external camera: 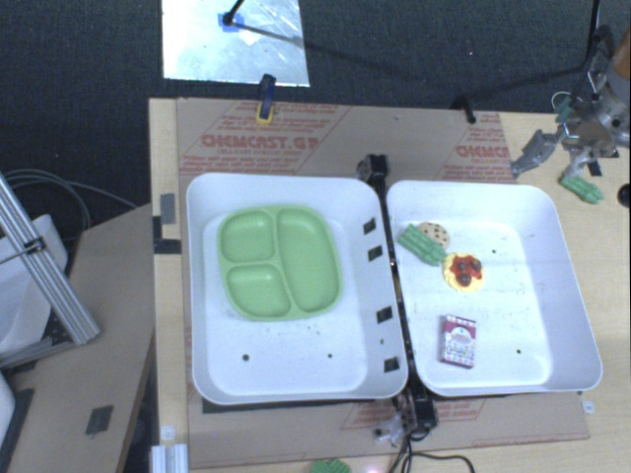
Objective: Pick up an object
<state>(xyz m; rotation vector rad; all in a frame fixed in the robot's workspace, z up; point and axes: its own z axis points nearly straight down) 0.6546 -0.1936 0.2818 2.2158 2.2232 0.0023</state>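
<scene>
The right bin (552, 264) holds the things to choose from: a green piece (421, 245) lying against a cookie (434, 232) near the back left, a small pizza slice (463, 271) just in front of them, and a red carton (458, 340) lying flat nearer the front, well apart from the rest.

The hand (564, 161) hangs above the table beyond the bin's back right corner, outside the bin. Its fingers are spread apart, one reaching left and one right. A small green thing (581, 187) sits right at the right finger, but whether it is gripped or just lies on the table there cannot be told.

Judging by this, the pick has not begun on anything inside the bin. The next move would call for swinging in over the bin wall, centring over one thing and coming down with the fingers wide. The carton looks the easiest target, since nothing crowds it; the green piece and cookie touch, so a grab there could catch both or push one away.

The left bin (207, 363) carries a green divided tray (279, 262), well clear of the work.
</scene>
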